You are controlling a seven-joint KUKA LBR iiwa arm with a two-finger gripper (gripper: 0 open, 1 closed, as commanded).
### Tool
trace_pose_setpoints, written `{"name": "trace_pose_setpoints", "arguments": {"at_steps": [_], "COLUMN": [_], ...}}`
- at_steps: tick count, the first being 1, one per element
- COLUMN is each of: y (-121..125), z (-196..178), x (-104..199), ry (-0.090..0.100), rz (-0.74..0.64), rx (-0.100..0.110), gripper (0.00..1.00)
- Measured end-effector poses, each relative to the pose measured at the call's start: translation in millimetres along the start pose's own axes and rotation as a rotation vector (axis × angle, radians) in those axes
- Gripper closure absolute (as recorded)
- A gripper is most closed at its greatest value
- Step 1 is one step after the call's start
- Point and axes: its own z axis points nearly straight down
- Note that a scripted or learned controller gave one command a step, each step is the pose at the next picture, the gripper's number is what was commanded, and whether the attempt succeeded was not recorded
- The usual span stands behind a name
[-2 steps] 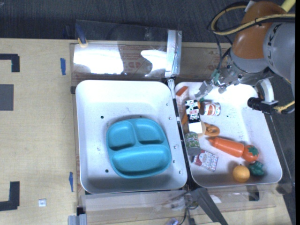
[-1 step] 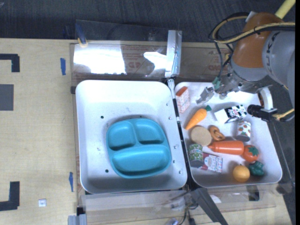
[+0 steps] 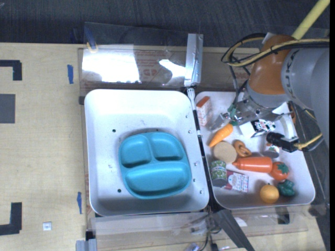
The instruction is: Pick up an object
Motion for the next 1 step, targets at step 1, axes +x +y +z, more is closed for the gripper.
{"name": "trace_pose_setpoints", "arguments": {"at_steps": [1], "y": [1.9], "z": [-13.0], "x": [-1.8], "ry": [-0.004], "rz": [0.002], "rx": [-0.007], "gripper": [1.0]}}
